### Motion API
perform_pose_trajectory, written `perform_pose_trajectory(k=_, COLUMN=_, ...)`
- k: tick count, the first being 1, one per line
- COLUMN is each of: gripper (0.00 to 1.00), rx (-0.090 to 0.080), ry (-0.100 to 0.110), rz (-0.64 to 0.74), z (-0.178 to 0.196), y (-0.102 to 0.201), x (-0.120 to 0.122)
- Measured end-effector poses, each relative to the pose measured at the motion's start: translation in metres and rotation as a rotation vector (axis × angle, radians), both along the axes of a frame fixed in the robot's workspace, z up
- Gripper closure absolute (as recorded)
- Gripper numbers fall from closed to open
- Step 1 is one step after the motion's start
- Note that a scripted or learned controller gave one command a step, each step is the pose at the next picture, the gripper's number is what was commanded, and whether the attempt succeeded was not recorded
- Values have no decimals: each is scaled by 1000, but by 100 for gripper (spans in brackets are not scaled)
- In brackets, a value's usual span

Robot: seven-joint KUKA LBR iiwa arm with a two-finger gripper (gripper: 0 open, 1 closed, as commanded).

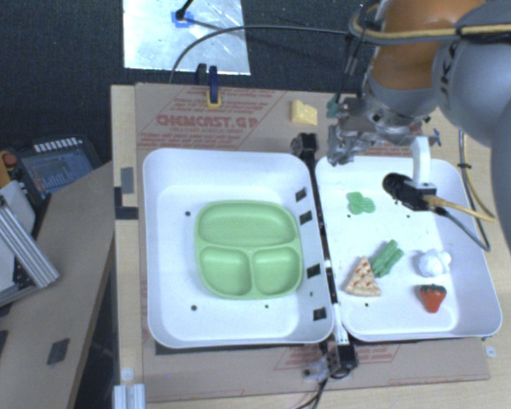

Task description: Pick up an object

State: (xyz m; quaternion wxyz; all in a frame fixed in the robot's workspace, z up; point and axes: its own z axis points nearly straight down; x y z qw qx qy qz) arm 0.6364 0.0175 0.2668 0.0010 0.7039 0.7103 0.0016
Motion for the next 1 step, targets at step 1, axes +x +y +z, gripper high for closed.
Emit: perform_pose_trajectory(k=1, gripper=100, rx=1, ry=1, rz=0, z=0, y=53, x=-4)
